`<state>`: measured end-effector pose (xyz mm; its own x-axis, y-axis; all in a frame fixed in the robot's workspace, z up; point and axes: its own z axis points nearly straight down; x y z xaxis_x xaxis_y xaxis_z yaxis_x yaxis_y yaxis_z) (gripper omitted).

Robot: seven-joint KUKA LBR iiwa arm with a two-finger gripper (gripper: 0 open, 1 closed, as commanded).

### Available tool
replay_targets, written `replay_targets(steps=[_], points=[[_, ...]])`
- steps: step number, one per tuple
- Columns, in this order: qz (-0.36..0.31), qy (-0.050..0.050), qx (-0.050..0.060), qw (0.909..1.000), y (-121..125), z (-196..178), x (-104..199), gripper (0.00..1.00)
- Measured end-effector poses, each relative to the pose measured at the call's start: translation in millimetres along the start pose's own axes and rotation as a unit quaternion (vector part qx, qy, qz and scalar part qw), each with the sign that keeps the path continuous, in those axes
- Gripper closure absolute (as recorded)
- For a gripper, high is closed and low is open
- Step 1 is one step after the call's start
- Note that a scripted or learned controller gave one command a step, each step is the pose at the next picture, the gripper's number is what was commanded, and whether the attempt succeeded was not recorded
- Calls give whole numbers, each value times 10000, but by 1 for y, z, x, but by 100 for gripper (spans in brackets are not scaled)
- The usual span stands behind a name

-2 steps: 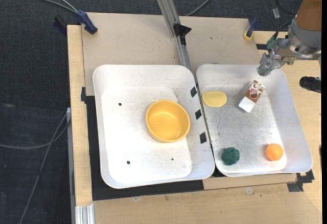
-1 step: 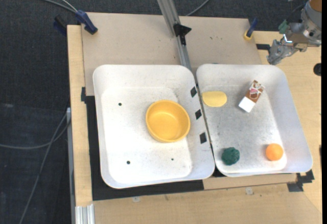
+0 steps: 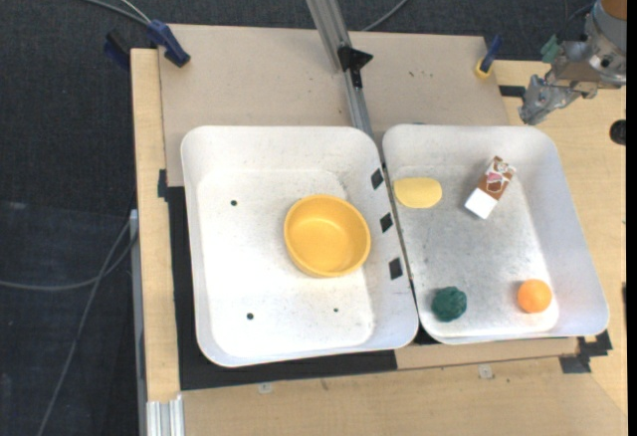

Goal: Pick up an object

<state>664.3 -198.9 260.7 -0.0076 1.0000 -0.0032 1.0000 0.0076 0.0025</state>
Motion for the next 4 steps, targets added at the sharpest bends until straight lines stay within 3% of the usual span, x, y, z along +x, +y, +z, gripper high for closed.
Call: replay_targets(steps=[1, 2, 4], points=[[-24, 42, 68, 10000, 0, -5, 63, 100], [-23, 45, 92, 9999, -9, 5, 130, 100], [-19, 30, 102, 9999, -21, 4, 237, 100]])
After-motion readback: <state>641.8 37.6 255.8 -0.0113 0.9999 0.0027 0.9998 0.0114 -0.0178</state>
